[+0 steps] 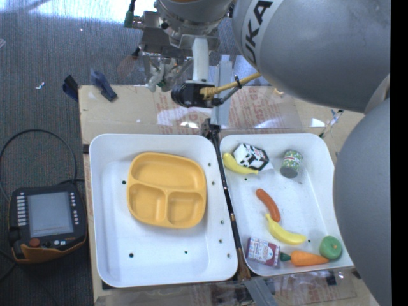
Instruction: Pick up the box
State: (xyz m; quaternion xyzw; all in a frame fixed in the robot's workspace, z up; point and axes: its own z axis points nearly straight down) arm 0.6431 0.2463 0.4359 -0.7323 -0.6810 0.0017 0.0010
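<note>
We judge the box [262, 250] light, stiff cardboard (right bin, 7 o'clock); grip long sides. Jaws' state: cannot tell.

Your table [121, 110] is a pale wooden board carrying two shallow white bins side by side, their inner rims touching: the left bin [108, 247] and the right bin [322, 171]. Dark tape scraps [102, 83] sit at its far left corner.
</note>
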